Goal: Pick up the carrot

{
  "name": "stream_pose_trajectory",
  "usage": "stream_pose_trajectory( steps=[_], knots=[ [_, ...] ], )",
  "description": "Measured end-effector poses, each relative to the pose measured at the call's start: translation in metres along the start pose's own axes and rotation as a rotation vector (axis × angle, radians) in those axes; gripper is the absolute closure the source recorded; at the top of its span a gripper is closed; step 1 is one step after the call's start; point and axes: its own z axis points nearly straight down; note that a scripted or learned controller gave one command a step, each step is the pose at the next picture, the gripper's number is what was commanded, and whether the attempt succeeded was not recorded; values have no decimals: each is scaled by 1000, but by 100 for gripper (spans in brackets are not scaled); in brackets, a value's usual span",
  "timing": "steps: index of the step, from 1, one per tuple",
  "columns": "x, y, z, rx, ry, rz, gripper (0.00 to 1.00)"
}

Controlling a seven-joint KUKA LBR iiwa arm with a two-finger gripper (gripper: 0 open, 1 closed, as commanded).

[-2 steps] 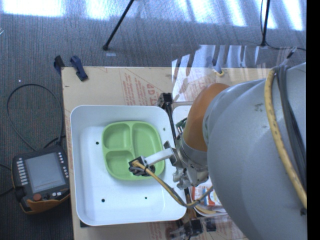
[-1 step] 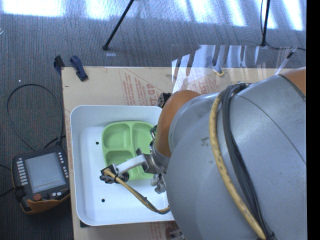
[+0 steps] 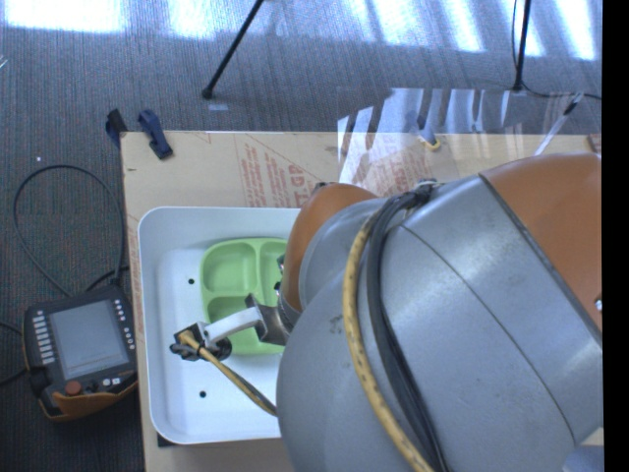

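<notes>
— One pendant (image 3: 84, 347) is seen on the floor (image 3: 59, 87), far left of the gripper (image 3: 273, 321). What lies nearer?
— A white bin (image 3: 162, 362) is set below and left of the gripper. A green tray (image 3: 236, 268) is held in it, just left of the gripper, partly covered by the arm (image 3: 442, 332).
— Can the gripper's state be told?
— It cannot; the gripper is mostly hidden under the arm.
— And the carrot?
— Its place cannot be told; everything right of the gripper is covered by the arm.
</notes>
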Motion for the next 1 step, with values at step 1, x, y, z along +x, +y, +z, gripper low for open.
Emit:
stream_pose_trajectory(
  steps=[1],
  knots=[
    [1,2,-1,-1,2,5,0]
  ],
)
